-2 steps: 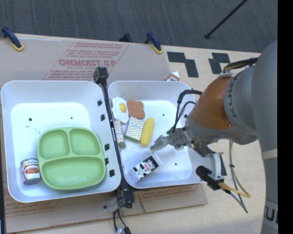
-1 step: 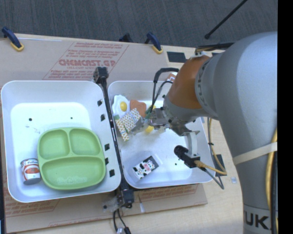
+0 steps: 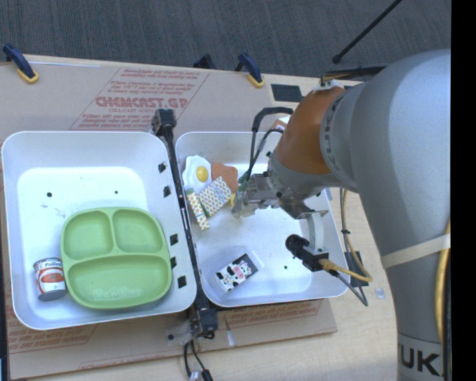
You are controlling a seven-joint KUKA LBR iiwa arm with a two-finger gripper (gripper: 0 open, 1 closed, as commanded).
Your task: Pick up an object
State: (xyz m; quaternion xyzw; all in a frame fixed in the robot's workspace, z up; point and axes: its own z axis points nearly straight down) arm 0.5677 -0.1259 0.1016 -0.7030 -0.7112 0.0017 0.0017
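The worktop carries 2 shallow white bins side by side. In the left bin a green divided plate lies toward 5 o'clock, with a small red-labelled can just beside it at 9 o'clock. The right bin holds a cluster at its 10 o'clock corner: a toy fried egg, an orange-brown piece next to it and a checkered packet just below. A black-and-white patterned block lies apart near 6 o'clock. The grey arm with its orange band reaches in from 3 o'clock, and its gripper sits low at the right edge of the cluster, beside the checkered packet; whether it is spread or pinching anything, I cannot tell.
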